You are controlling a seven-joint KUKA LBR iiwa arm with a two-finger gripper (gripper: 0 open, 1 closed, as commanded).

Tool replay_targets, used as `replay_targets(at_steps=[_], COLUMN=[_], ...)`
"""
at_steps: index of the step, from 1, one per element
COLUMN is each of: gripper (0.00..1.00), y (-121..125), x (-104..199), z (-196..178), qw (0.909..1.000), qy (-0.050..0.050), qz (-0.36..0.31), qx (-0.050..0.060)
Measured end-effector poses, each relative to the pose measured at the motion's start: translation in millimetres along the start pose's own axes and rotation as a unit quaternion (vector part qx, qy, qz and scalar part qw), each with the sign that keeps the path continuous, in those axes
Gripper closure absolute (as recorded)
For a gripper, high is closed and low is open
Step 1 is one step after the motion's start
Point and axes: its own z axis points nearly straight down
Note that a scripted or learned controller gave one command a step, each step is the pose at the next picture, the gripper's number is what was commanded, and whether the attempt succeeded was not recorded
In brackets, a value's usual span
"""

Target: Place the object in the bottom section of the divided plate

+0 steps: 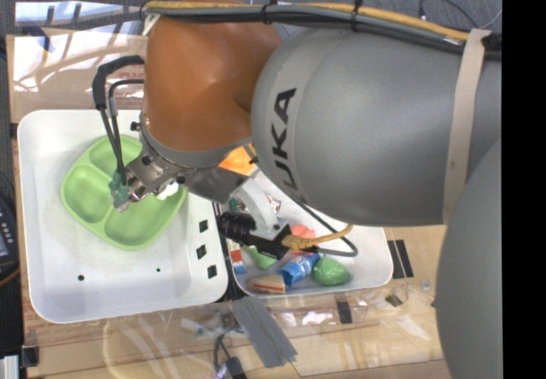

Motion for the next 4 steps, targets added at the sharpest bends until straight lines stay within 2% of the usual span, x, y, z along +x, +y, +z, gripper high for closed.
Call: replay_targets(at_steps=[1,2,3,4], gripper=[1.00,1.00,1.00,1.00], y=[1,67,30,31], x=[1,-52,-64,-61], z=[-10,-44,-115,-125], qw=[1.0000,0.9937,0.9862,0.9871], qy=[0.000,-0.001,0.000,0.000], qz=[-0.003,0.112,0.165,0.160], qx=[0.001,-0.002,-0.003,-0.002])
